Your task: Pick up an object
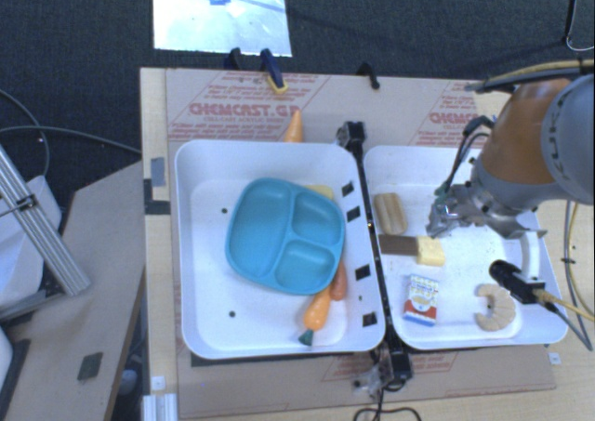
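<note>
1. The gripper (444,217) hangs over the right bin (446,161), its metal tip low near the middle of the bin floor. From this slanted view I cannot tell how far its fingers stand apart, and nothing shows between them.
2. Just near and left of the tip lies a small yellow block (429,251), like a wedge of toy cheese, touching a dark flat piece (397,244) on its left. I judge this block the likeliest thing to take: it looks light, stiff and blunt-edged, so a pinch across its two short sides should hold. Its smooth faces may slip if caught at a corner.
3. Left of the tip a tan ridged bread-like piece (389,213) lies beside the bin's left wall, probably light and firm, best taken across its narrow width.
4. Nearer the front sit a small red-and-white carton (422,300) and a pale croissant-shaped toy (494,308), well apart from each other.
5. The left bin (200,317) holds a blue divided plate (285,235) resting over a toy carrot (318,309). The plate is broad and flat, hard to pinch.
</note>
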Tool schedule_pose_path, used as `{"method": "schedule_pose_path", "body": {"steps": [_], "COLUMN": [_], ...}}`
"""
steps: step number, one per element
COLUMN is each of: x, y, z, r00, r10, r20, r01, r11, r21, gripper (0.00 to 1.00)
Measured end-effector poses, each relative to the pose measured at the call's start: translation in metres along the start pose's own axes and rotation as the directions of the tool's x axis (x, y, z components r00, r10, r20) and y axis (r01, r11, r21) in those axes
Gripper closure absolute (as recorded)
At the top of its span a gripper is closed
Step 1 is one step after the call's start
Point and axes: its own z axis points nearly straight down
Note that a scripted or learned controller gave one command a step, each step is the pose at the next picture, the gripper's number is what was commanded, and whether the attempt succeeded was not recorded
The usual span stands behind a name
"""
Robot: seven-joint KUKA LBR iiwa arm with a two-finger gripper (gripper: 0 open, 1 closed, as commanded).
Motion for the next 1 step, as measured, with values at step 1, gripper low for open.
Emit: {"method": "schedule_pose_path", "body": {"steps": [1], "x": [-0.0488], "y": [-0.0448], "z": [-0.0625], "r00": [1.000], "r10": [0.003], "r20": [0.003], "r01": [-0.003], "r11": [1.000], "r21": [-0.006], "gripper": [1.00]}}
